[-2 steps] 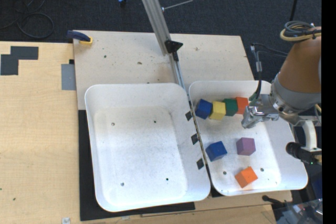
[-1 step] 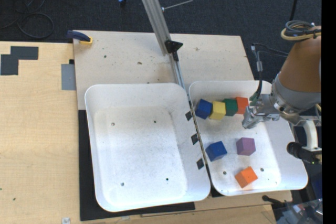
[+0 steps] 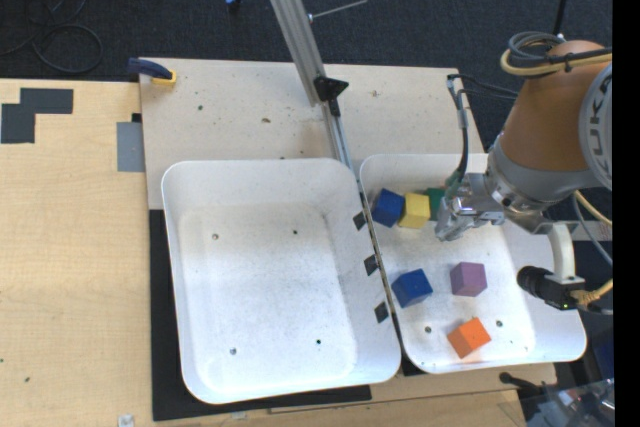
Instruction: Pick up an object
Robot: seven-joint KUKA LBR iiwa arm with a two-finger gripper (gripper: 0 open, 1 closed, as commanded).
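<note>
The right bin [image 3: 560, 340] holds several small blocks. A blue cube [image 3: 388, 207], a yellow block [image 3: 415, 210] and a green block [image 3: 435, 198] sit together near its back left. Another blue cube [image 3: 411, 286], a purple cube [image 3: 468, 278] and an orange cube [image 3: 468, 337] lie nearer the front. My gripper [image 3: 452, 220] hangs low over the bin, just right of the yellow block and beside the green one. Its fingers are too small and dark to read.
The left bin [image 3: 190, 215] sits beside the right one, separated by a divider with black clips [image 3: 370, 264]. A slanted aluminium rail [image 3: 298, 25] rises behind the bins. A blue and yellow clamp [image 3: 152, 70] rests at the bench's back left.
</note>
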